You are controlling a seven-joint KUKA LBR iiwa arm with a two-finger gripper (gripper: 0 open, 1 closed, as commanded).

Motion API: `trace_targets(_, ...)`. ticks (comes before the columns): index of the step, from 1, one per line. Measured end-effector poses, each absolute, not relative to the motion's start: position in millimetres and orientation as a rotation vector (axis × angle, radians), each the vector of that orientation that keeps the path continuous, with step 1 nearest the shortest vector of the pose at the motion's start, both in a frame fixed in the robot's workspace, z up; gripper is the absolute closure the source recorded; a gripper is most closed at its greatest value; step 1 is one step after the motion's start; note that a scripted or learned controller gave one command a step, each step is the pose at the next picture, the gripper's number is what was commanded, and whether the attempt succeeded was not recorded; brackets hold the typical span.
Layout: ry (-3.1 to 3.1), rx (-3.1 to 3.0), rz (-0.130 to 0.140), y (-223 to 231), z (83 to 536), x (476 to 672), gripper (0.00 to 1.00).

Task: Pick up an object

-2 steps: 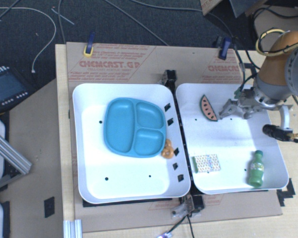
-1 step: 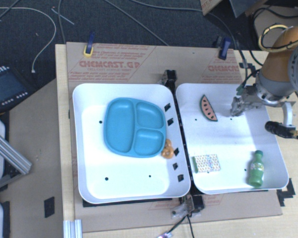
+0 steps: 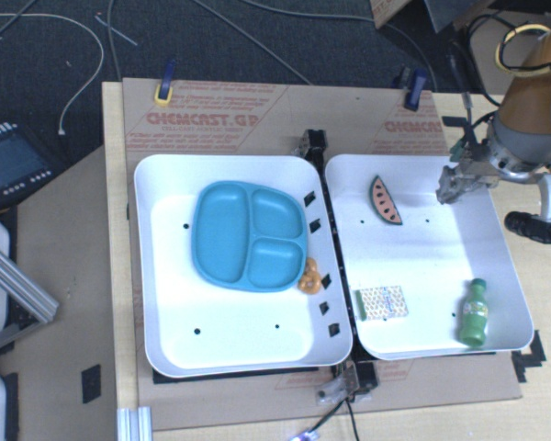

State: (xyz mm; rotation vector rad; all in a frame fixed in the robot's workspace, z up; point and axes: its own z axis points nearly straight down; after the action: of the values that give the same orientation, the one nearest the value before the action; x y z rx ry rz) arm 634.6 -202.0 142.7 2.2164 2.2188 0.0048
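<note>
Watermelon slice (image 3: pixel 384 200), a small toy wedge with a red face and a green rind, lies flat in the upper left part of the right bin (image 3: pixel 496 246), and it is the object nearest the claw (image 3: pixel 452 191), so I take it as the likeliest target. It looks light and stiff, probably moulded plastic, and somewhat smooth. Lying so flat, it offers little height, and the best hold would seem to be across its narrow width, rind to cut edge, with the tips set low against the bin floor.

Toward the lower right of that bin stands or leans a green bottle (image 3: pixel 474 313), close to the bin wall. It appears light and rounded, and would likely roll or tip if pinched off-centre. A small patterned packet (image 3: pixel 383 302) lies flat at the lower left of the same bin, thin and hard to get under.

The claw hangs over the upper right of the right bin, well apart from the slice and touching nothing that I can make out. Its tips are small and dark against the bin, and I cannot tell whether they are spread or closed.

In the left bin (image 3: pixel 165 246) a blue divided plate (image 3: pixel 248 235) lies flat, with a small orange-brown thing (image 3: pixel 309 278) just beside its lower right rim. What that thing is I cannot make out. The arm's upper part is cut off by the frame's right edge.
</note>
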Motion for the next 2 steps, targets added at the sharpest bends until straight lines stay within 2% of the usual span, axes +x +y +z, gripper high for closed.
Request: trace_targets(2, 2.218, 2.216, 0.005, -203, 229, 638.4, 1.00)
